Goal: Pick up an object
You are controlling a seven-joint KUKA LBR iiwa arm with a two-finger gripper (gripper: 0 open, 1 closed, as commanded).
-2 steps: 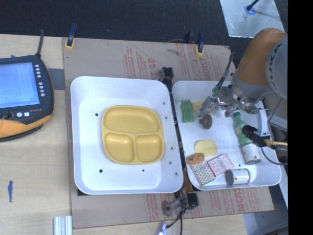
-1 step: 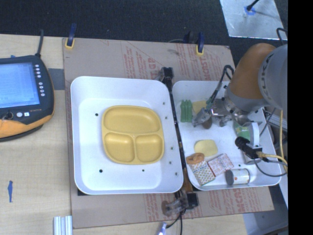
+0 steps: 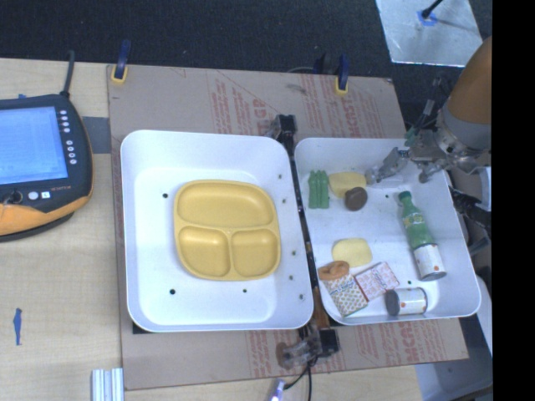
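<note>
- Red lettering printed across cardboard sheet [image 3: 251,98] under both bins; too small and faint to read
- Green bottle [image 3: 416,234] with white label, lying in right bin [image 3: 465,249] near its right wall; label text illegible
- Small white jar [image 3: 408,302] with dark cap and red-banded label, on its side at right bin's front edge; writing unreadable
- Patterned red-and-white packets [image 3: 361,286], front of right bin, just beside the jar; print not legible
- Brown pastry-like piece [image 3: 334,270] touching the packets; identity unclear
- Two pale yellow blocks: rear block [image 3: 344,181] and middle block [image 3: 352,251], well apart
- Green ridged item [image 3: 318,189] upright along right bin's left wall, just beside rear block
- Dark round item [image 3: 356,198] touching rear block's front corner
- Claw [image 3: 386,169] at rear of right bin, near rear block; grey and blurred, open or closed cannot be told; nothing seen between fingers
- Arm body cut off at right edge, orange band partly visible
- Left bin [image 3: 142,224] bearing yellow divided tray [image 3: 226,228], three compartments
- Handheld control pendant [image 3: 38,161] with lit blue screen on surface [image 3: 50,307] at left, cut off by frame edge; screen text unreadable
- Two blue-and-yellow clamps [image 3: 120,62] on cardboard's rear edge
</note>
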